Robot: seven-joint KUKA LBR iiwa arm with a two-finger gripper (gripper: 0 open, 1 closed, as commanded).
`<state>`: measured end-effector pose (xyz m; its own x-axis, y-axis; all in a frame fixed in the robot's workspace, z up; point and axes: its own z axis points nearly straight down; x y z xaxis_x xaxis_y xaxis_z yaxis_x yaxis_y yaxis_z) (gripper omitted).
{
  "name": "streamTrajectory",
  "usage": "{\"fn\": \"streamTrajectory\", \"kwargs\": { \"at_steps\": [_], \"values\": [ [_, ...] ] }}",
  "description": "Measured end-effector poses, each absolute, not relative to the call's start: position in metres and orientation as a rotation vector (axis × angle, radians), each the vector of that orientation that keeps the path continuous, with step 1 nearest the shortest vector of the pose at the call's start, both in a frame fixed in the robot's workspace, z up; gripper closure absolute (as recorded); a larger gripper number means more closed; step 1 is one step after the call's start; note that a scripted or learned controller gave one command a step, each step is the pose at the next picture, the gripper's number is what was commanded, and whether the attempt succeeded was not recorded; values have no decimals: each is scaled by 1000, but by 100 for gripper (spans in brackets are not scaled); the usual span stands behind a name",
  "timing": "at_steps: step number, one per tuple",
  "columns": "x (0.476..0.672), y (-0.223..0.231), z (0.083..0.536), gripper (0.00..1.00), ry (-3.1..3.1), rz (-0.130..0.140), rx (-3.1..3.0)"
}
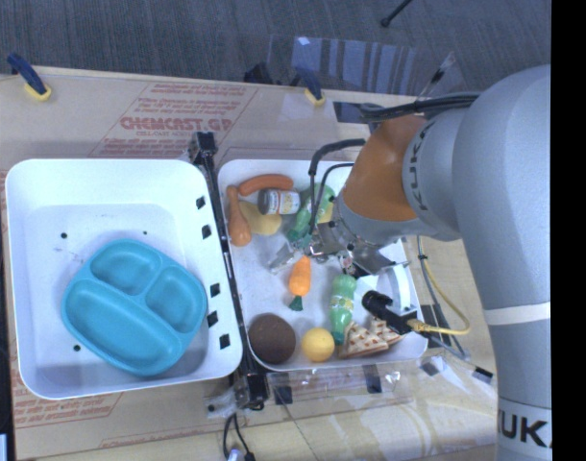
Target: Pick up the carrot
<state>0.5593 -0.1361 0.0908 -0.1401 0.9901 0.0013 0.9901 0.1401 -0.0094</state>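
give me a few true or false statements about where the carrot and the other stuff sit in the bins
1. The carrot lies in the right bin. True.
2. The blue tray shares a bin with the carrot. False: it lies alone in the left bin.
3. The carrot is lifted clear of the bin. False: it lies on the bin floor, near the gripper.
4. A brown ball and a yellow ball sit at the near end of the right bin. True.
5. The arm reaches over the left bin. False: it is over the right bin.
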Motion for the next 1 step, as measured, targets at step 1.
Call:
{"fn": "streamTrajectory", "kwargs": {
  "at_steps": [1],
  "values": [
    [560,-137,102,100,-2375,17,-2044]
  ]
}}
